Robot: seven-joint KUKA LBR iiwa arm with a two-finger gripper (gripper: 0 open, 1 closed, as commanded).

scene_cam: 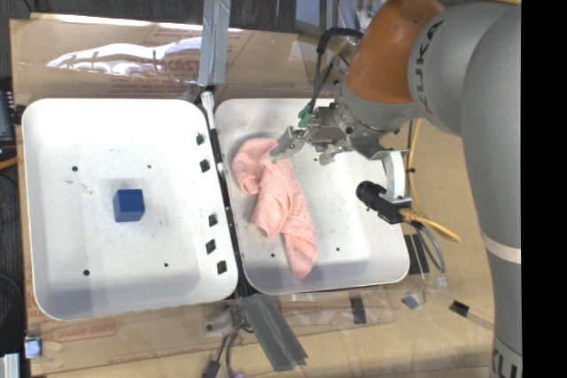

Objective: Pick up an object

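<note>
A pink cloth (278, 206) lies crumpled in the right bin (372, 257), a little right of the frame's centre. It starts as a bunched lump near the bin's upper left part and runs down and to the right as a narrowing folded strip that ends close to the bin's lower rim. Its left edge sits near the wall that the two bins share.

The tool (306, 140) hangs over the upper part of the same bin, just above and to the right of the cloth's bunched top. One metal finger (285, 143) points down and left toward the cloth's upper edge; whether it touches the fabric cannot be told. Nothing can be seen between the fingers, and whether they stand open or closed cannot be told from this angle.

Behind the tool the arm (461, 57) fills the upper right of the frame, with its orange band (390, 49) just above the wrist and grey casing running down the right side. A black cylindrical part (379, 200) sticks out over the bin's right side.

In the left bin (53, 279), at the left of the frame, a small blue cube (128, 204) rests flat on the floor, well apart from the cloth. Both bins sit on a brown bench (115, 49).
</note>
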